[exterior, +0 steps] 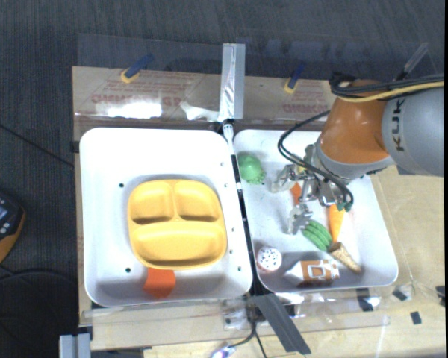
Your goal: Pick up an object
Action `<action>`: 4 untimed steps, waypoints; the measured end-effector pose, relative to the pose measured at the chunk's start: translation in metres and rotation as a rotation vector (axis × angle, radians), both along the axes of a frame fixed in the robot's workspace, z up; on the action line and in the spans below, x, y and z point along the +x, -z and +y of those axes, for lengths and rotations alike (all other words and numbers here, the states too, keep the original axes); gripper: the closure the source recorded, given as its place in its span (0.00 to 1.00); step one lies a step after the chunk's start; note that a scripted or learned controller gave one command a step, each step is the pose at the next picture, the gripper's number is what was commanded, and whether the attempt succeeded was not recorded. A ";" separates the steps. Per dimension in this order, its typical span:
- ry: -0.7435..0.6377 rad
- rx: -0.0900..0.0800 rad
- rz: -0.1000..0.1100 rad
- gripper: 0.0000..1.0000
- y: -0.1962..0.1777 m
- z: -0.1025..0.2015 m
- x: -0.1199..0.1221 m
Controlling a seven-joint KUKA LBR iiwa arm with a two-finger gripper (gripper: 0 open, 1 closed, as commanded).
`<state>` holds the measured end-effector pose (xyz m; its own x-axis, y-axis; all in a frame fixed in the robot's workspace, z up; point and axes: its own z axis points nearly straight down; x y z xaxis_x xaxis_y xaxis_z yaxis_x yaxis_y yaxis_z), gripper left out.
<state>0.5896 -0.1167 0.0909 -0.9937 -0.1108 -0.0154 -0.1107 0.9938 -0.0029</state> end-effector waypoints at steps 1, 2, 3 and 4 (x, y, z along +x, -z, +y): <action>0.042 0.000 0.003 0.00 0.000 0.012 0.012; -0.002 -0.003 0.000 0.00 0.000 0.013 -0.033; 0.296 0.004 0.003 0.00 0.001 0.022 0.055; 0.509 0.008 -0.001 0.00 0.000 0.023 0.010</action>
